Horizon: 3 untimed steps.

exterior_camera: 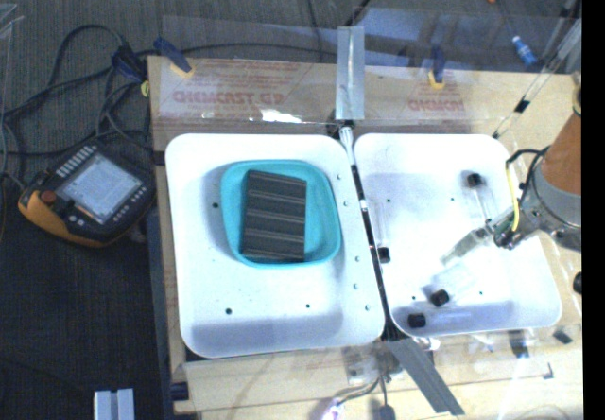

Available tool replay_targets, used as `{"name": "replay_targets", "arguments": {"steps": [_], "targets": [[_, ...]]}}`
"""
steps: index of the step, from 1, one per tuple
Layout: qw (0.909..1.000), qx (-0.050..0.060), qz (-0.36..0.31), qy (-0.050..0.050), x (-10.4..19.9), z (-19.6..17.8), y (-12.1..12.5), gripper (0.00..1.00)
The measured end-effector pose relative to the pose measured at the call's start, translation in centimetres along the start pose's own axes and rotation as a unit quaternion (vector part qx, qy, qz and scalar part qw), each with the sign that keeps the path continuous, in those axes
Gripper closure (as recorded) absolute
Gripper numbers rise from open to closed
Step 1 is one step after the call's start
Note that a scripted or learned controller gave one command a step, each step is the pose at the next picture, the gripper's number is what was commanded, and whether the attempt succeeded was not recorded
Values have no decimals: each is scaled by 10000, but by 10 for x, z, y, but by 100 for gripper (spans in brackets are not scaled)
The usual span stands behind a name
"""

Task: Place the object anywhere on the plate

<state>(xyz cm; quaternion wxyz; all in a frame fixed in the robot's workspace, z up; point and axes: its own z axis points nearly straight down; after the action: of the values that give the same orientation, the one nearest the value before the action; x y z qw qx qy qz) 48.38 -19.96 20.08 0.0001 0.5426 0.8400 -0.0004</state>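
Dark ridged block [275,215] centred on teal plate [327,219], left bin [189,248], plate rim showing all round

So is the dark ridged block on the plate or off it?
On. The dark ridged block lies flat inside the teal plate in the left bin, the plate's rim showing all around.

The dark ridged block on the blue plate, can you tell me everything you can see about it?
The dark ridged block is a charcoal-grey rectangle with raised ribs running across its top. It looks matte, maybe rubber or plastic. It lies flat in the middle of the teal plate, tilted a bit from the plate's edges. The plate sits in the left white bin. Only the plate touches the block.
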Motion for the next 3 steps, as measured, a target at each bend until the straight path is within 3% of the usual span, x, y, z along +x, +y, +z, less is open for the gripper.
{"name": "replay_targets", "arguments": {"steps": [1, 2, 3], "targets": [[9973, -14, -733, -12, -35, -160, 21, 0], [9994, -2, 343, 5, -21, -68, -9, 0], [9982, 5, 594, 8, 19, -9, 9, 0]]}}
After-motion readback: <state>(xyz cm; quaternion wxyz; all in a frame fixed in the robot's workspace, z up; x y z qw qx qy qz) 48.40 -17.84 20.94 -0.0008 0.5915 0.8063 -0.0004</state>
